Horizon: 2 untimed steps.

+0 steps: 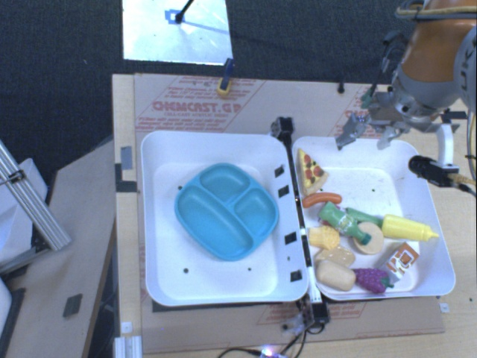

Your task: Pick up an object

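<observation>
Gripper (367, 134) spread with nothing between its fingers, hovering over the right bin's (426, 200) far rim, pizza slice (311, 171) nearby toward the divider, yellow bottle (408, 228) well apart

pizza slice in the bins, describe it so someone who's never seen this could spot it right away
Look at the right-hand white bin, the one holding the toy food, and go to its far left corner beside the divider. The pizza slice lies there, just above the red sausage. It is the only flat triangle: yellow with red spots and a tan crust edge.
</observation>
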Motion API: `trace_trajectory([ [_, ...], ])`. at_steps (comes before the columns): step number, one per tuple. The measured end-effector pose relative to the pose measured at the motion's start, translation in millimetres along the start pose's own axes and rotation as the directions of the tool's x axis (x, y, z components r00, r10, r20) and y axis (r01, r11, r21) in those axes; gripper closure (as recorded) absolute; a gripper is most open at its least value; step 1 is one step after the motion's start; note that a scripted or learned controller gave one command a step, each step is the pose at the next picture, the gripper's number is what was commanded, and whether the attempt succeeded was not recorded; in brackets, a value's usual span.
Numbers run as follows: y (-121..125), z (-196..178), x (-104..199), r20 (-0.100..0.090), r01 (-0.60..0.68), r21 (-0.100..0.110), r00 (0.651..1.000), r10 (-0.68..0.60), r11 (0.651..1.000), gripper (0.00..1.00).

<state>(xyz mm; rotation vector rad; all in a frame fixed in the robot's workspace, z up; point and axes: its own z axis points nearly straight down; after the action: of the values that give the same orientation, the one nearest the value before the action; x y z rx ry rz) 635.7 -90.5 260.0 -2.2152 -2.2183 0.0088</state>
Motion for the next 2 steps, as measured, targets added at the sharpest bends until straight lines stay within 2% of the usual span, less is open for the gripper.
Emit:
trace_trajectory([
  [1,2,-6,0,0.001,0.002,-0.01,1.0,-0.002,1.0,0.0],
  [2,-3,54,6,0.0,0.0,-0.006,1.0,0.0,1.0,0.0],
])
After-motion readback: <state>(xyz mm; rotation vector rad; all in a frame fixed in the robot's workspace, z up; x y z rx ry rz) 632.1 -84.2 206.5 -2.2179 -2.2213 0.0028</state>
